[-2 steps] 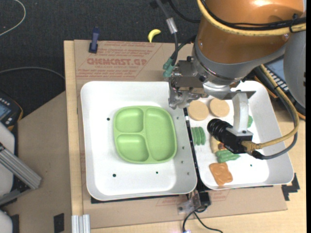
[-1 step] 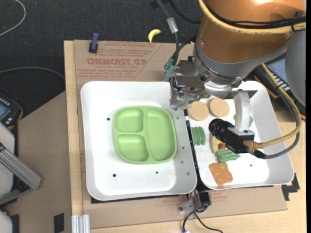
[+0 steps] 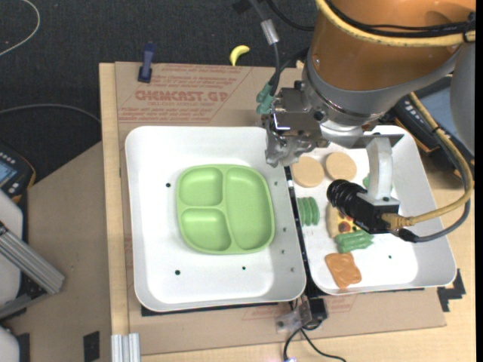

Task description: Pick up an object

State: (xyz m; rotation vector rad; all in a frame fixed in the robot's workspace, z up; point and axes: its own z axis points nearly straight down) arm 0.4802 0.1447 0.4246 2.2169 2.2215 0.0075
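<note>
Two shallow white plastic bins point(image 3: 151, 164) side by side on brown board, dark floor around. Green three-compartment plastic tray point(image 3: 224, 208) in left bin. Right of tray: tan round discs point(image 3: 308, 172), green ridged piece point(image 3: 308, 210), orange toy point(image 3: 343, 269). Gripper point(image 3: 281, 151) above tray's upper right corner, state not visible.

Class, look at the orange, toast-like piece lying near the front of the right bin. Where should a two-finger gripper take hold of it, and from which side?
The orange piece lies flat on the right bin floor, so come straight down from above. Pinch across its narrower width, at mid-length. The green piece sits close behind it, so probably avoid that edge.
</note>
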